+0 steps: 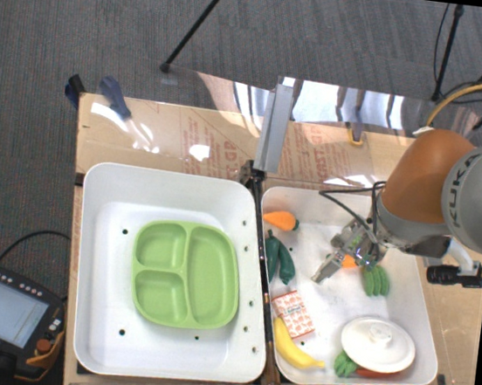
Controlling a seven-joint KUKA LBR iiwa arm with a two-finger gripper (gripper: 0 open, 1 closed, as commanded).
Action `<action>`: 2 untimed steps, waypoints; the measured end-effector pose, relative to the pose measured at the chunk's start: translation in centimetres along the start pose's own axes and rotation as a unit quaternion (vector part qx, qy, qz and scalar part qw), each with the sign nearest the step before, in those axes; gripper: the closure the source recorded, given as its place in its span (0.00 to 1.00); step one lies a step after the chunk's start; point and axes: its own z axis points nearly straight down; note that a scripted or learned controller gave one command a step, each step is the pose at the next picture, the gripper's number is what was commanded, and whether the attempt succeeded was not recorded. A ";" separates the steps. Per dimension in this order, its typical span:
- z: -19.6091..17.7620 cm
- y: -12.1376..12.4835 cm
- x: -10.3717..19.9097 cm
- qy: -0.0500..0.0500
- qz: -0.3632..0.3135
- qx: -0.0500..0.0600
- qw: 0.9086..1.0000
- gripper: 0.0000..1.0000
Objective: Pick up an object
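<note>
Honestly not much done yet: gripper (344, 261) sits low in the right bin (423, 336), fingers apart w/ nothing between them, green toy (376, 280) just beside it, pick still to do.

Two bins sit side by side on the surface (178, 135). The left bin (107, 205) holds a tray (186, 274) at its middle. In the right bin (418, 316), a carrot (279, 220) lies at the back left, a pepper (281, 258) just in front of it, then a box (293, 315) and a banana (293, 346). A plate (378, 343) rests front right. The claw (345, 261) hangs over the bin's middle.
</note>
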 end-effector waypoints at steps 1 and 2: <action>-1.1 0.1 -0.1 -0.001 -0.002 0.000 1.000 1.00; -1.4 3.3 1.0 -0.001 0.076 0.000 0.997 1.00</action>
